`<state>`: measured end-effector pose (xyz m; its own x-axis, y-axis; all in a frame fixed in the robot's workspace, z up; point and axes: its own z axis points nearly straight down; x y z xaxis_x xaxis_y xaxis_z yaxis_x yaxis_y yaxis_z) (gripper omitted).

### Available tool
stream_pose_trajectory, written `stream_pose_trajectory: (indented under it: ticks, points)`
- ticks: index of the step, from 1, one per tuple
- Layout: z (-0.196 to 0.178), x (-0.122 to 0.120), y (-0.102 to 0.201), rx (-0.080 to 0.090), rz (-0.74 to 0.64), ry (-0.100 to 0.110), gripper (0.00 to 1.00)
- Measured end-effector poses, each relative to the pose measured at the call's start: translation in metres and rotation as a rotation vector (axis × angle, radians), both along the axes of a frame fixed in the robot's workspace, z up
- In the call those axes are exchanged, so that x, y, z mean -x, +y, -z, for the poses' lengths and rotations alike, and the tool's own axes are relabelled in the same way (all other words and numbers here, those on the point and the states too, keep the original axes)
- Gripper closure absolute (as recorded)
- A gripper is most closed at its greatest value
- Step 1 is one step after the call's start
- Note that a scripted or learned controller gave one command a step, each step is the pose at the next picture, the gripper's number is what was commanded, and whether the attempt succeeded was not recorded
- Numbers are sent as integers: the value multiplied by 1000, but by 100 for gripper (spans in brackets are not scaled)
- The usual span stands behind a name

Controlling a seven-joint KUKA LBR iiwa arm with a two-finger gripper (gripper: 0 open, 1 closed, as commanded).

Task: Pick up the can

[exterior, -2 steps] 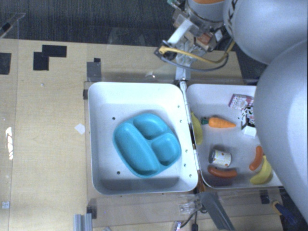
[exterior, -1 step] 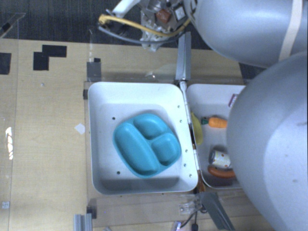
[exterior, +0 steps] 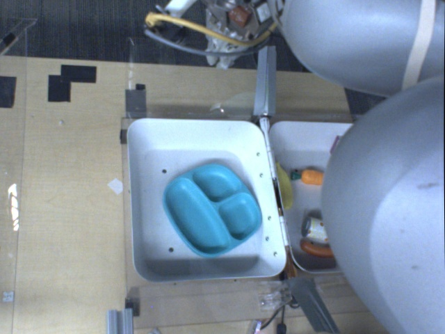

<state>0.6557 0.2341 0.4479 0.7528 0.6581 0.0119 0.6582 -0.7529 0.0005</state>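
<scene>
The can (exterior: pixel 314 228) is a small silvery cylinder lying in the right bin (exterior: pixel 299 138), close to the bin's left wall and partly covered by the grey arm (exterior: pixel 389 207). My gripper (exterior: pixel 224 53) hangs high at the top of the view, beyond the far rim of the left bin (exterior: pixel 139 186), with a yellow cable looped around its wrist. It is far from the can and nothing shows beneath it.
A blue three-compartment plate (exterior: pixel 212 211) lies in the left bin. Around the can are a yellow item (exterior: pixel 284 183), an orange item (exterior: pixel 313 177) and a red-brown item (exterior: pixel 317 250). The arm hides most of the right bin.
</scene>
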Motion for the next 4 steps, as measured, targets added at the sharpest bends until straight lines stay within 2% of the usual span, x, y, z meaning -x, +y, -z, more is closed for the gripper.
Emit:
stream_pose_trajectory:
  ticks: [1, 2, 3, 4]
  points:
    - [13, 6, 1, 8, -127, 7, 100]
    - [2, 6, 3, 7, -135, 3, 100]
    - [120, -3, 1, 6, -53, 10, 100]
    - [12, -1, -34, 3, 191, 6, 100]
